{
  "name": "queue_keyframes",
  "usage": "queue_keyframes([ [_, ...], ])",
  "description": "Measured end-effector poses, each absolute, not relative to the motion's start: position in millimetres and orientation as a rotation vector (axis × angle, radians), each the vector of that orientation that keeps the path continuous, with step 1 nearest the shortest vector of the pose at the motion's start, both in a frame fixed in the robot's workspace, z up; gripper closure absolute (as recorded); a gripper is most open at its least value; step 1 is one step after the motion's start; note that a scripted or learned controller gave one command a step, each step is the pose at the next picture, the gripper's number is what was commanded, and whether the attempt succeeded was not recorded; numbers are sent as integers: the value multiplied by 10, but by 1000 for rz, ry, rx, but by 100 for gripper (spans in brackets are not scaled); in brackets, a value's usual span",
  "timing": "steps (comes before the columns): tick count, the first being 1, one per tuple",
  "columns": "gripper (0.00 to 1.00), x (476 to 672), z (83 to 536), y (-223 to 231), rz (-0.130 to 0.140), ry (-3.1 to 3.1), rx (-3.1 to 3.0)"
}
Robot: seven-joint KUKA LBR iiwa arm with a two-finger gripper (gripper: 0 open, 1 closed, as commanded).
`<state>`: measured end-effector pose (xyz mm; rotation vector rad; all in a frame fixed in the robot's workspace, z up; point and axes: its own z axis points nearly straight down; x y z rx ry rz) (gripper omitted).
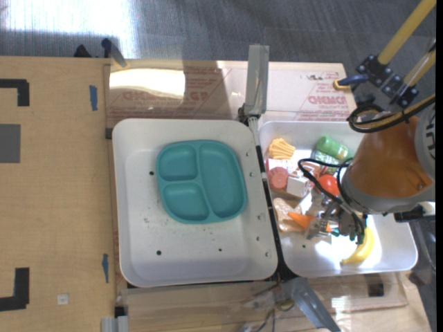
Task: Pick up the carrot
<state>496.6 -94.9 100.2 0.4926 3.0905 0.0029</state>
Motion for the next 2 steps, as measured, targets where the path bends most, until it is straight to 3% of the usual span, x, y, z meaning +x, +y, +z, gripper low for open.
queue_keyframes([
  [1, 100, 4917, 1364, -705, -22, 3065, 631],
  [2, 100, 4866, 1889, -223, 6, 2925, 1097],
])
